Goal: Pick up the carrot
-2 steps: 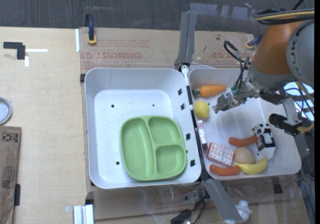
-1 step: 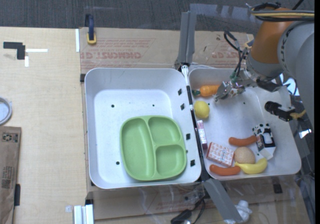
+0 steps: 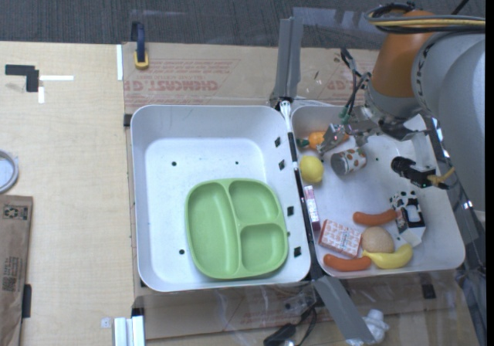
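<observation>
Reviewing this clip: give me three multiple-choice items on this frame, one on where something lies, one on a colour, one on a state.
1. Where does the green plate lie?
A. left bin
B. right bin
C. bare bench

2. What colour is the lemon beside the divider between the bins?
A. red
B. yellow
C. blue

3. How does the gripper stand to the carrot?
A. lifting it high above the bench
B. low in the right bin, close beside it
C. over the left bin

Key: 1 A, the plate sits in the left bin. 2 B, it is plainly yellow. 3 B, the gripper is down in the right bin next to the carrot.

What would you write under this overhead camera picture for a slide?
Robot arm's gripper reaches into the right bin near the carrot; a green divided plate sits in the left bin.
</observation>
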